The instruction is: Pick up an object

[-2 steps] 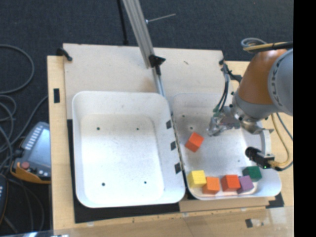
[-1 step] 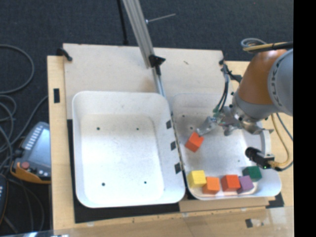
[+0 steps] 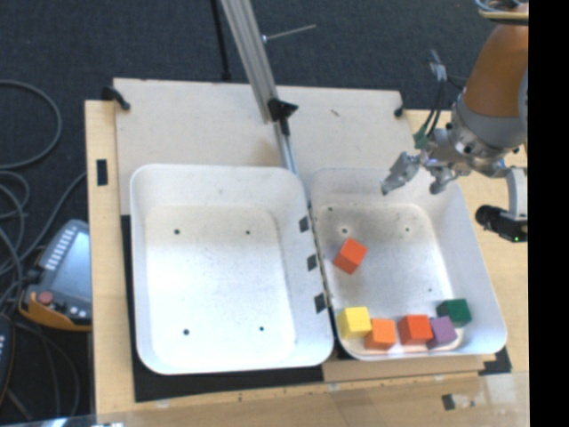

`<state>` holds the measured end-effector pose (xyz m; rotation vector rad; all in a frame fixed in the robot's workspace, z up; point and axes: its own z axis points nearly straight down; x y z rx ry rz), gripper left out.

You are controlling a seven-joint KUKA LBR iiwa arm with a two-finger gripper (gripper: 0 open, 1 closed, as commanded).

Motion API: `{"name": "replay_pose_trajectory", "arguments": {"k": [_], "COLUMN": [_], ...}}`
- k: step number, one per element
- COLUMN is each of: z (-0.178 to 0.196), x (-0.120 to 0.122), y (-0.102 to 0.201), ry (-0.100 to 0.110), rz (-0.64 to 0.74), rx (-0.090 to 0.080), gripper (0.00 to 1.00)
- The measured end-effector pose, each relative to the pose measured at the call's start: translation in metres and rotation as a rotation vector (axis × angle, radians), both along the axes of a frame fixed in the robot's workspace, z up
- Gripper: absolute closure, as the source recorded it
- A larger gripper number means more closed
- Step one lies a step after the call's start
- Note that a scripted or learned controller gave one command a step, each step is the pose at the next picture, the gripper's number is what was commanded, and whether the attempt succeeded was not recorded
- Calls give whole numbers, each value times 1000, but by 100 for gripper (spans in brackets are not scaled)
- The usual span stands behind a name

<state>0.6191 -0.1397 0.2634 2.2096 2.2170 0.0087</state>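
Your gripper (image 3: 418, 178), fingers spread and empty above the right bin's (image 3: 462, 238) far rim, could clip that rim descending.

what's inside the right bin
The right bin holds six blocks: a lone orange block mid-floor, and yellow, orange, red-orange, purple and green along the near edge. Nothing covers them.

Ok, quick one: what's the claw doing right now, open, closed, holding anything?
Claw: open, nothing between its fingers, over the far edge of the right bin.
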Motion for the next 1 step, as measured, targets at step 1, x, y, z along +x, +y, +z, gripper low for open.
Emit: {"name": "replay_pose_trajectory", "arguments": {"k": [1], "z": [-89], "x": [-49], "y": [49], "ry": [21], "rz": [3], "rx": [7], "gripper": [0]}}
